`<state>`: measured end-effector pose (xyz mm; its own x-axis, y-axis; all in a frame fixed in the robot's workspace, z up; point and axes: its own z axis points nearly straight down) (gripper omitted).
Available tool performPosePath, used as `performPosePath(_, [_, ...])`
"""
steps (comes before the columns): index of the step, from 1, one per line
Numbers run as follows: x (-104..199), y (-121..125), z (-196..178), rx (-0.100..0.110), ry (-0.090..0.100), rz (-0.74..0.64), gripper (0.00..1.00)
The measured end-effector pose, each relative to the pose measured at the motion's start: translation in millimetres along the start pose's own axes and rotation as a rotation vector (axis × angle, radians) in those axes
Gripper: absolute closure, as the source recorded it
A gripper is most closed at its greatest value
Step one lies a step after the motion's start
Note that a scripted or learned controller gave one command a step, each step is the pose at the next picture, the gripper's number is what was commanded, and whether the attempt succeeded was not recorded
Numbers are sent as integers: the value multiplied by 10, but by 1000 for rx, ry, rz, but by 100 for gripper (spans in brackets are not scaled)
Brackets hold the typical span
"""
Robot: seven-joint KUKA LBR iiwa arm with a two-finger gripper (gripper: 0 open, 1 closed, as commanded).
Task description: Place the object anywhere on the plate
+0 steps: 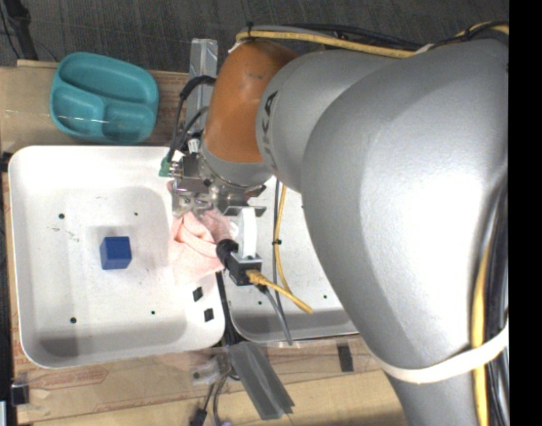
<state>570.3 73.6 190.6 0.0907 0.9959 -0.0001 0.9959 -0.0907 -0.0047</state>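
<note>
A teal plate (104,96) with moulded compartments rests on the bench beyond the far left corner of the left bin (40,193). On that bin's floor, left of centre, sits a small blue cube (116,252). A pink, soft-looking object (196,238) lies at the left bin's right wall. My gripper (192,199) hangs directly over the pink object's far edge and hides part of it. Whether it touches the pink object cannot be made out.
The arm's grey body and orange band (244,105) cover most of the right bin (288,322). A yellow cable (284,298) and a black connector hang by the wall between the bins. Wooden bench edges frame both bins.
</note>
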Motion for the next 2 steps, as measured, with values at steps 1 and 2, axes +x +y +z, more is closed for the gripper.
performPosePath(1, [485,70,1001,0,-1,59,100])
performPosePath(2, [28,-97,-12,-2,0,-155,100])
